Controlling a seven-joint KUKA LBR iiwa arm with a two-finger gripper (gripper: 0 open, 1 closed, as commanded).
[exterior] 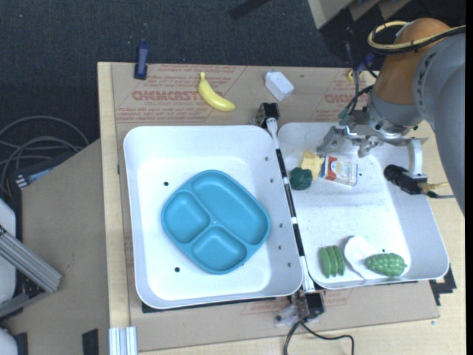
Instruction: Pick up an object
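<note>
- The hand (347, 140) hangs low over the right bin (414, 220), fingers spread apart and gripping nothing, apparently lining up on the white-and-red packet (340, 171) just below it.
- Crowding the packet: a yellow block (313, 164) and a dark green piece (300, 178).
- Elsewhere: a blue tray (214, 220) in the left bin (148, 168); a banana (214, 95) on the table (177, 95).

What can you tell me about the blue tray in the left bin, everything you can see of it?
The blue tray is a light blue plate that looks like plastic, with rounded corners and three recessed compartments, one long and two smaller. It lies flat, right side up, turned at an angle to the walls of the left bin, about in the middle of the bin floor. Its compartments hold nothing visible. Nothing but the bin floor touches it; the end effector is over the right bin, well apart from it.
</note>
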